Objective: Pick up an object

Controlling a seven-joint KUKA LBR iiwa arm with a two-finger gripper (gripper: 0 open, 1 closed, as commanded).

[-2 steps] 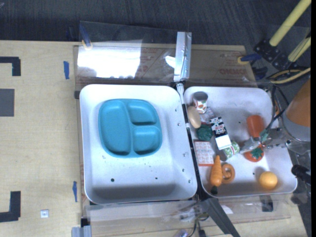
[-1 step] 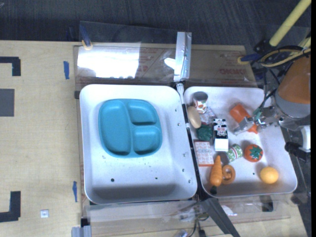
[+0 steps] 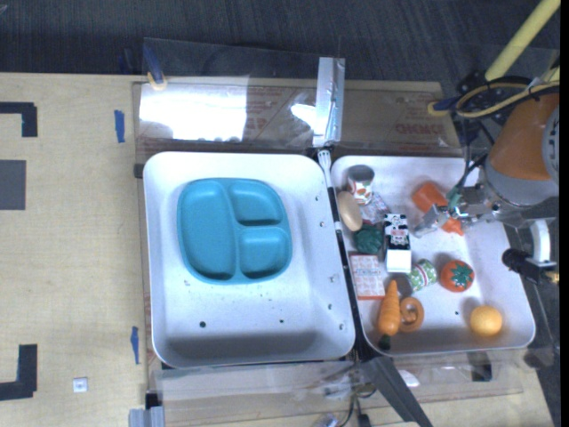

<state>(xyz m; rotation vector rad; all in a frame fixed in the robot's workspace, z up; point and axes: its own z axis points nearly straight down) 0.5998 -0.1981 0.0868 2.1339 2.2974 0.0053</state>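
The right bin (image 3: 520, 283) holds several small toys. Among them are an orange block (image 3: 428, 194), a red tomato (image 3: 458, 275), a yellow-orange fruit (image 3: 485, 320), a carrot (image 3: 389, 305) and a green can (image 3: 422, 274). My gripper (image 3: 450, 210) reaches in from the right, low over the bin's upper right part. It sits just right of the orange block and touches or overlaps its edge. A small orange piece (image 3: 454, 228) shows right under the gripper. I cannot tell whether anything is held.
The left bin (image 3: 169, 310) carries a blue divided plate (image 3: 236, 228). Along the right bin's left side lie a beige egg shape (image 3: 350, 212), a small cup (image 3: 361, 183), a dark green toy (image 3: 369, 238), a black-and-white figure (image 3: 396, 230), a white box (image 3: 398, 259) and a printed card (image 3: 365, 276).
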